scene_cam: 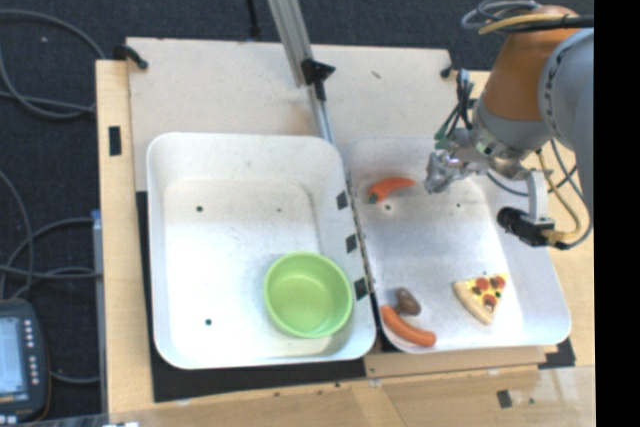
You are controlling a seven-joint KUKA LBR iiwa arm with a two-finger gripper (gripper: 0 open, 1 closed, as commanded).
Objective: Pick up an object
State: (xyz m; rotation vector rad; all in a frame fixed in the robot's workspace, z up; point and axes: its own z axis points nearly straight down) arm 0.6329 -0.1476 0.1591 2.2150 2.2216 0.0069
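Note:
My gripper [437, 180] hangs over the back of the right bin [520, 305], with the grey arm and its orange band reaching in from the right. Just to its left lies a small orange carrot-like toy [390, 187] on the bin floor, apart from the gripper. A pizza slice toy [481, 295] rests near the front right of the same bin. At the front left corner sit a brown lump [407, 300] and an orange-red sausage [408, 327] on a small white plate [397, 340].
A green bowl [307, 294] stands in the front right of the left bin [200, 215]. A slanted aluminium rail [290, 25] rises from between the bins at the back. Cables trail on the dark floor at left.

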